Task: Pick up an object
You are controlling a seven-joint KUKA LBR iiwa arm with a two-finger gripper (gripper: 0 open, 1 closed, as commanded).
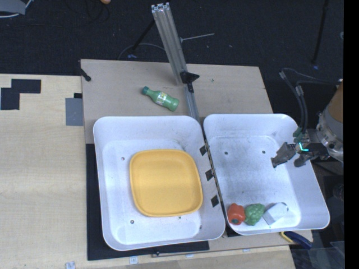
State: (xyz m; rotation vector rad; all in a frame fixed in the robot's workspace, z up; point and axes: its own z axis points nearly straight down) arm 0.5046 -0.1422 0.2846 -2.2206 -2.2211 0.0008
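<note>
Nothing has been picked up yet, as far as I can judge. The claw [287,157] hangs over the right bin [247,133], near that bin's right wall and above bare white floor, with nothing between its fingers. From here I can't tell whether it is released or clenched; it is just a dark shape with a small teal light beside it.

The likely things to grab lie bunched in the right bin's near corner, well apart from the claw: a red piece [235,213], a green piece [254,213] touching it, and a white block [275,213] just beside the green one. So the whole job is left: move toward that corner, come down, close on one piece and lift.

Left of the right bin, sharing a clipped edge with it, sits the left bin [112,139], and a yellow plate [166,182] lies flat in its middle. Beyond the right bin, up and to the left on the tan desk [235,88], a green bottle [160,98] lies on its side, near a slanted metal rail [171,41]. Past the desk the floor is dark, with loose cables. A pale wooden surface runs off to the left of the bins.
</note>
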